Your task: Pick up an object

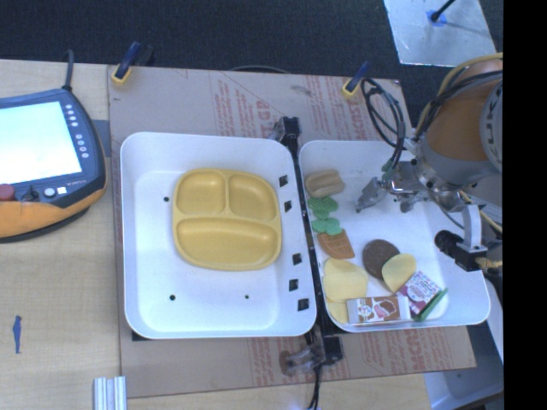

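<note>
Clutter sits nearest you in the right bin [466,310]: a small carton [376,309], a red packet [421,289], yellow pieces [344,278] and a brown disc [379,255]. You'd likely find these light, stiff and a little slick; take the disc across its edges. Further back, the gripper [382,191] hangs over bare floor; whether it's wide or narrow, you cannot tell. Left, a yellow tray [227,219] sits in its own bin [145,229].

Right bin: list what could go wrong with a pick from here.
1. The items lie crowded and overlapping along the right bin's left and front edges, so a grasp may catch two or slip.
2. The gripper sits over bare floor, apart from them, so closing here would likely grab nothing.
</note>
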